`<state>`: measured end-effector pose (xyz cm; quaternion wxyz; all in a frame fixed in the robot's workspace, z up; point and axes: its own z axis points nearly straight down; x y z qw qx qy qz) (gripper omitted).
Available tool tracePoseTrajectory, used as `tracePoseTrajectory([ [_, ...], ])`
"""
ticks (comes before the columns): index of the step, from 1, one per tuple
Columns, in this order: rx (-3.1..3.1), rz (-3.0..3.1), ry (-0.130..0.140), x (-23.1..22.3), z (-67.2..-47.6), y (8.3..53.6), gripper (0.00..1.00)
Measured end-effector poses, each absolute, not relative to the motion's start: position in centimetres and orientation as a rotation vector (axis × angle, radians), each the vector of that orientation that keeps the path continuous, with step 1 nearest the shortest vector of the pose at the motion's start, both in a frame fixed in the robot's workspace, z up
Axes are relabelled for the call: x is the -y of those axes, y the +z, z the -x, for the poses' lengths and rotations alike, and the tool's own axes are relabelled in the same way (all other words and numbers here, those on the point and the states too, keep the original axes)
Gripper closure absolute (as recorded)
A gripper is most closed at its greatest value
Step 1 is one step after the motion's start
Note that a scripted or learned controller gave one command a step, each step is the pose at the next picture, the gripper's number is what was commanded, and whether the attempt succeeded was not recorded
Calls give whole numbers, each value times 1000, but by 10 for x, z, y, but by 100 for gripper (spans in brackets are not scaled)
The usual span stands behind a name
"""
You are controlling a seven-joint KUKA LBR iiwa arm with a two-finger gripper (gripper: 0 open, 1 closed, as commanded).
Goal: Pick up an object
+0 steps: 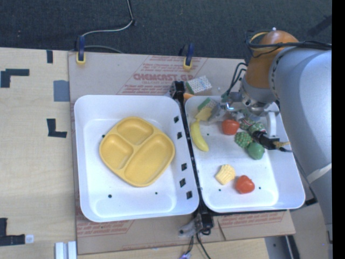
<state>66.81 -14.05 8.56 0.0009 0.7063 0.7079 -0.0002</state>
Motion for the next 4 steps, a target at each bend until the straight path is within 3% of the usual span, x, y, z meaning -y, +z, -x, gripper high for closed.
tracePoseTrajectory([
  [1,-2228,-2218,-8,140,-667,95,100],
  [2,-2226,-2216,-7,140,-668,95,0],
  [3,-2220,-2218,-1,126,-646,86,0],
  [4,-2220,-2217,1,125,-646,96,100],
])
